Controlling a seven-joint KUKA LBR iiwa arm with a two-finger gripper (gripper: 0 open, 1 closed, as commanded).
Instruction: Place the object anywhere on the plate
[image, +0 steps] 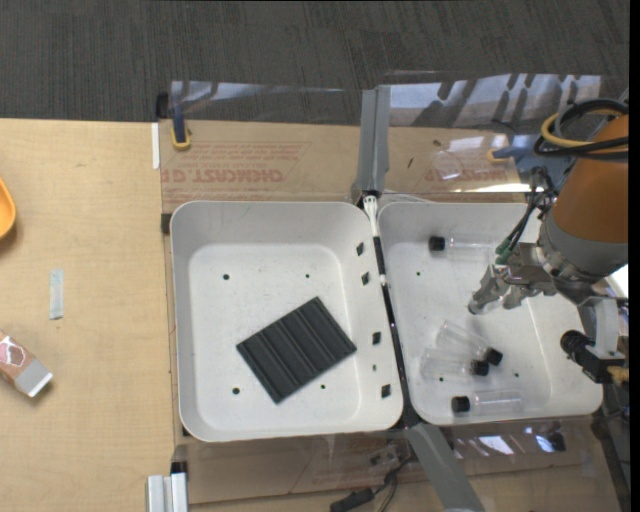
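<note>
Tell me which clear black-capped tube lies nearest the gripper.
The clear black-capped tube at the right bin's far side, just behind the gripper; the others lie along the near edge.

Dark grey ribbed plate (296, 349) is lying flat on the floor of the left bin (200, 240), rectangular, turned at a slant so its corners are pointing toward the bin walls. Parallel grooves are running along its length. Three clear tubes with black caps are lying on their sides in the right bin (420, 405): one (452, 243) near the far wall, one (462, 357) mid-floor, one (487, 403) by the near rim.
</note>
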